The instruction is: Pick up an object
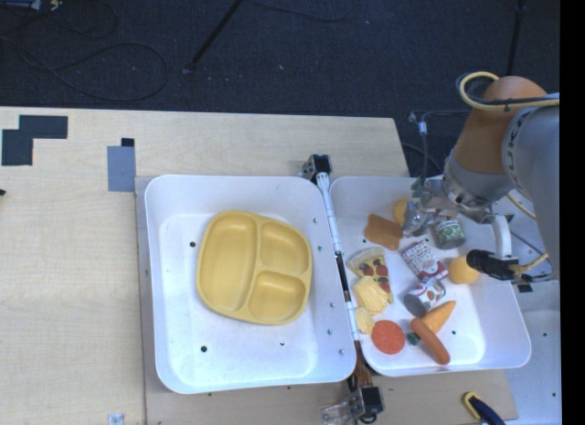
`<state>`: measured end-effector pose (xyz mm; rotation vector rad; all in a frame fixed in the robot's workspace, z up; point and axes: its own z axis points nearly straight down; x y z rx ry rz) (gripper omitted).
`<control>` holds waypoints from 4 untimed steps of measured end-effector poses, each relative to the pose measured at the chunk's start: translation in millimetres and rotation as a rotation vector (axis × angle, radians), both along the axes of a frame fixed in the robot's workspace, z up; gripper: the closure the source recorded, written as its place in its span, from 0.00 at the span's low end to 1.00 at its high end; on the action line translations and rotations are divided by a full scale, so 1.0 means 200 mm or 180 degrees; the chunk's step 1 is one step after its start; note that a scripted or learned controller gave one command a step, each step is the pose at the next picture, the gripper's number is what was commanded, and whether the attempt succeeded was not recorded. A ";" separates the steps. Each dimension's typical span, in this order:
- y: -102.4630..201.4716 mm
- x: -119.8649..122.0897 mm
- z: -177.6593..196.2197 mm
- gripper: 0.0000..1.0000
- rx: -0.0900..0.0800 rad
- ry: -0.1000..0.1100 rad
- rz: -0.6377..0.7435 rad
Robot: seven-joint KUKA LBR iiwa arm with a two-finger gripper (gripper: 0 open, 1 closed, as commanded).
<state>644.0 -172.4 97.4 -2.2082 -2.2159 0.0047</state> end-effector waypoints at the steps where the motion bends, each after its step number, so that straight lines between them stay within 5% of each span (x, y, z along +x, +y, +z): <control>1: 0.00 0.01 0.01 0.00 -0.0003 -0.0035 0.0003; 2: 0.00 0.01 0.05 1.00 0.0001 -0.0011 0.0004; 3: 0.00 0.01 0.05 0.00 -0.0001 -0.0021 0.0006; 4: 0.43 -0.01 -0.05 0.00 -0.0013 0.0007 -0.0016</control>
